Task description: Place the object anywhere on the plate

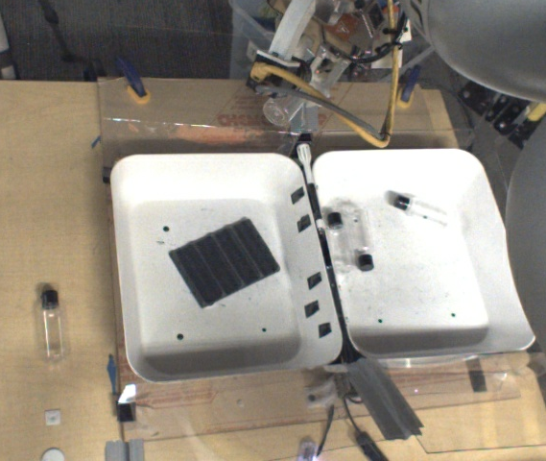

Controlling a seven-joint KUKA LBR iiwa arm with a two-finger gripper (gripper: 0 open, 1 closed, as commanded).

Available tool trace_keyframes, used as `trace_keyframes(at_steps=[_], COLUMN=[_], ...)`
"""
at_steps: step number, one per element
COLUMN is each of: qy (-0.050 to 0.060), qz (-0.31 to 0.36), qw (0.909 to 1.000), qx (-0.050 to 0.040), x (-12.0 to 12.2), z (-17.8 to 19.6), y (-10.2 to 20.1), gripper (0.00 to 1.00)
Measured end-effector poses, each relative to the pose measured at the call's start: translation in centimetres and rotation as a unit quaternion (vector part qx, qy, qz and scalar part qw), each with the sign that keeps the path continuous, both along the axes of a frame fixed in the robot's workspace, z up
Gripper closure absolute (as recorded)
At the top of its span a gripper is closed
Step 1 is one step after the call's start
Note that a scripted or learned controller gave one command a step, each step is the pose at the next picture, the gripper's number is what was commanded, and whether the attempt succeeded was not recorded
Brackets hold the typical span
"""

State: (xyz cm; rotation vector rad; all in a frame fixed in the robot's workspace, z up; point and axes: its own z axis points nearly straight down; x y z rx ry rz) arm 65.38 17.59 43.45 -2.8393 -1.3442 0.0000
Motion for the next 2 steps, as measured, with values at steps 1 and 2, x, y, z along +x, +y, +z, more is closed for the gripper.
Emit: trace_keyframes(at_steps=[1, 2], qy=[0.000, -0.001], qz=[0.003, 0.006], qw=[1.0000, 1.0000], qx=[0.0000, 0.0002], x=[-0.04, -0.08], z=[0.98, 1.96], y=[0.33, 0.67], gripper=[1.00, 1.00])
